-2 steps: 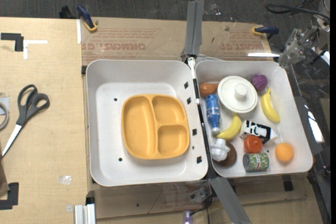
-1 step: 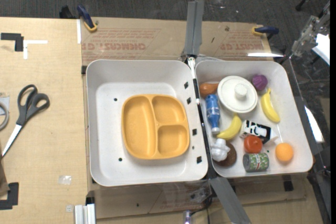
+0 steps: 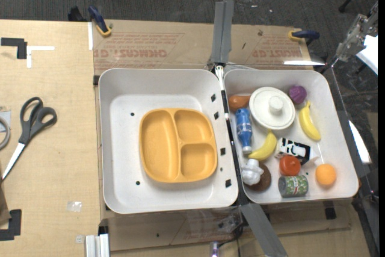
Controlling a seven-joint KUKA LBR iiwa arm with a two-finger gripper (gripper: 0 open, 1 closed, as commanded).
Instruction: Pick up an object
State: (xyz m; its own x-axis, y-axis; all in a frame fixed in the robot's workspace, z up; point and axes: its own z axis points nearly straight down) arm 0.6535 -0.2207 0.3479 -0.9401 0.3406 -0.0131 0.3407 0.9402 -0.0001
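- The two bins, left bin (image 3: 114, 147) and right bin (image 3: 337, 129), are plain white.
- The divided tray (image 3: 178, 145) at the frame's centre is yellow-orange.
- Right of centre, the round lid (image 3: 272, 108) is white.
- The bottle (image 3: 243, 129) is blue with a white patch.
- Two bananas (image 3: 309, 123) (image 3: 264, 147) are yellow.
- The small ball (image 3: 297, 94) is purple; the orange (image 3: 325, 174) is orange.
- The can (image 3: 293, 185) at lower right bears a green patterned label.
- The carton (image 3: 296, 149) is black and white.
- The scissors (image 3: 30, 123) at far left have black handles.
- The bench (image 3: 48, 87) is pale tan wood.
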